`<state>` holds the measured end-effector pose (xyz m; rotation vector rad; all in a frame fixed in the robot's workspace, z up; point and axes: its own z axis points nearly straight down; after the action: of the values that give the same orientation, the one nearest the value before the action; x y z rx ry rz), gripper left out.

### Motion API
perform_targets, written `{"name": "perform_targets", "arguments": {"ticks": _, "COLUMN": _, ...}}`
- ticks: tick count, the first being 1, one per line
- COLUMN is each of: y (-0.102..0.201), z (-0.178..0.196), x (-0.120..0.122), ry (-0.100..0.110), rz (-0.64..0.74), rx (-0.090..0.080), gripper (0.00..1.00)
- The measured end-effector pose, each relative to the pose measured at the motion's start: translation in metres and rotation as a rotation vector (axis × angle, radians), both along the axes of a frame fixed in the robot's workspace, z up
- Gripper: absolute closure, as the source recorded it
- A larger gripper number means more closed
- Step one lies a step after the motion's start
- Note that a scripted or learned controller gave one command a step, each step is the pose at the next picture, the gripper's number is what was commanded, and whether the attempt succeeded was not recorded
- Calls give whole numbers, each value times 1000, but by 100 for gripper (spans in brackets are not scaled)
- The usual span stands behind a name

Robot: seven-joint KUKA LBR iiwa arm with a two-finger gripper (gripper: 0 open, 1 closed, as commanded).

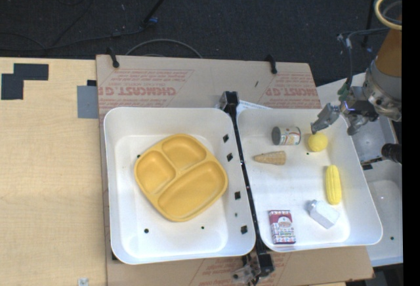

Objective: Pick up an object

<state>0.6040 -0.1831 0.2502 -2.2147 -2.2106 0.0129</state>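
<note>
1. Hanging over the far right edge of the right shallow white plastic bin point(367, 212), the grey two-finger gripper point(341, 117) sits spread wide, released, with nothing between its fingers point(323, 119).
2. Just below and a little left of the gripper lies a small round yellow lemon-like ball point(317, 142), close to the nearer finger but apart from it.
3. Left of that ball, further from the gripper, a small grey-and-white can point(287, 136) lies on its side.
4. Below the can, a tan ice-cream-cone-shaped toy point(270, 158) lies flat, its tip pointing away from the gripper to the left.
5. Well below the gripper, a yellow ear of toy corn point(333, 184) lies lengthwise near the bin's right wall.
6. Further down still, a small white block point(323, 214) rests just beneath the corn, and a red-and-white rectangular packet point(282, 226) lies to its left.
7. Far to the gripper's left, the left shallow white plastic bin point(125, 147) holds a yellow three-compartment plastic tray point(181, 176).
8. Both bins rest on a brown cardboard sheet point(170, 84) laid over the light wooden surface point(46, 180).
</note>
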Motion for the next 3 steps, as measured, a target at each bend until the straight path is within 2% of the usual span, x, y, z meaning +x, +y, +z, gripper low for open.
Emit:
{"name": "perform_targets", "arguments": {"ticks": 1, "y": 0, "z": 8, "x": 2, "ry": -12, "rz": 2, "rx": -2, "gripper": 0}}
{"name": "perform_targets", "arguments": {"ticks": 3, "y": 0, "z": -117, "x": 9, "ry": -7, "rz": 4, "rx": -1, "gripper": 0}}
